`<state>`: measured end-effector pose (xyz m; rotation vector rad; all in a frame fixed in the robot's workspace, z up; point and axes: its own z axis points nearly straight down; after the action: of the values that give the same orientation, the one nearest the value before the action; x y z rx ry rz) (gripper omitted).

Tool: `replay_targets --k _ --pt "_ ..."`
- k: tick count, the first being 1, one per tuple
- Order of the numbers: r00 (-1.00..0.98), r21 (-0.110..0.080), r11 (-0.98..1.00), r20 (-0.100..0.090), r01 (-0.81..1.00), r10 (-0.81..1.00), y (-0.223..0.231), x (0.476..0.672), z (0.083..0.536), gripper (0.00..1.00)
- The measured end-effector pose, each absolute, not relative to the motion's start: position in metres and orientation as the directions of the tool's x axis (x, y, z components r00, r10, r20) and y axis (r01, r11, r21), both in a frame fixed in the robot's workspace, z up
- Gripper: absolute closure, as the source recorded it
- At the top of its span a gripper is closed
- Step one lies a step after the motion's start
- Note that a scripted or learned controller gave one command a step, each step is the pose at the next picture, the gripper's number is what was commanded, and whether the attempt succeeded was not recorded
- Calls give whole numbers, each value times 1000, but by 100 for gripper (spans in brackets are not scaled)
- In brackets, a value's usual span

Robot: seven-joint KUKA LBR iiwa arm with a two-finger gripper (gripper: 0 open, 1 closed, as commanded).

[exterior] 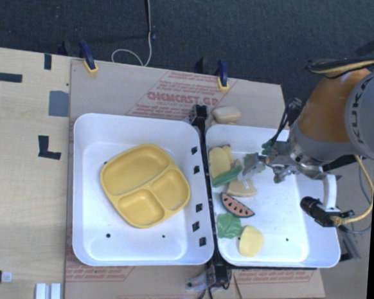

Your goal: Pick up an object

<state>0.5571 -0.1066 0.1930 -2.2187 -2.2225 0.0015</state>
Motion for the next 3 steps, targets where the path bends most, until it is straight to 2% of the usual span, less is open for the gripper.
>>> replay_targets --k 1,2,3 --pt "-1 1 1 -1 1000 1000 -104 535 96 0" --pt "0 6 0 -1 1000 1000 -102 502 86 0" --pt "-3 2 3 9 1000 1000 -98 504 98 100"
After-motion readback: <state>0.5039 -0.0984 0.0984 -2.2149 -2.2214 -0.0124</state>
